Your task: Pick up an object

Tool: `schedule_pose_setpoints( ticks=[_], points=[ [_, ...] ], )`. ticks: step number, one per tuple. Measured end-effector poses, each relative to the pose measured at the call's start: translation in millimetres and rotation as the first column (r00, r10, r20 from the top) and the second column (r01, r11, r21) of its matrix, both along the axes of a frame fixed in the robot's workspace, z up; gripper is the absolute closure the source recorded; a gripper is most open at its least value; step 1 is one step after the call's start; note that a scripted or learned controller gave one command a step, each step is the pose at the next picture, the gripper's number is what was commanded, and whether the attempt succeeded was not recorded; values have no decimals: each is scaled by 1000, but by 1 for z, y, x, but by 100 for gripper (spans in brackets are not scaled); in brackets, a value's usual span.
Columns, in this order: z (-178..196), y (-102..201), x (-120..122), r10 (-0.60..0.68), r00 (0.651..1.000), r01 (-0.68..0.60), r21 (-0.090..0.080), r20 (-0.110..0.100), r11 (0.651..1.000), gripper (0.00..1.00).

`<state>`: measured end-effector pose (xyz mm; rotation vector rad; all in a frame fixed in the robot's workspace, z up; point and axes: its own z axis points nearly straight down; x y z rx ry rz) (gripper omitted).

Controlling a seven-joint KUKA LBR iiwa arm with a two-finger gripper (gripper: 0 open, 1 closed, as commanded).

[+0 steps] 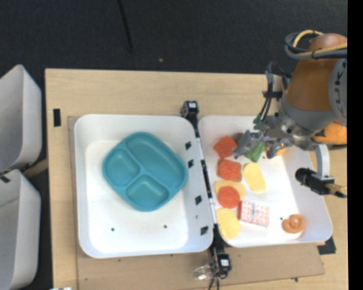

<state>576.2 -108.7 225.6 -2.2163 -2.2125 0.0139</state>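
Pincer (258, 145) low over green piece (255, 152); grip state indiscernible; could slip off or nudge red piece (225, 146) alongside.

A divided plate (145, 170) lies in the left bin (85, 222); food items (230, 170) crowd the right bin (311, 222).

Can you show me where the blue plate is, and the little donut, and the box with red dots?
Blue plate (144, 170): camera view, on the ridge where its compartments meet.
Little donut (294, 223): camera view, on its orange ring, in the right bin's near corner.
Box with red dots (255, 213): camera view, on the middle of its top face.
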Motion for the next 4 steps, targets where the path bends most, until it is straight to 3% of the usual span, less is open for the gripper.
schedule_pose_setpoints(
  ticks=[1, 3, 4],
  points=[
    [8, 0, 2, 3, 1000, -3, -1, 13, 1000, 0],
    [-106, -16, 0, 0, 1000, 0, -2, 10, 1000, 0],
    [-124, -17, 0, -2, 1000, 2, -2, 13, 1000, 0]
  ],
)
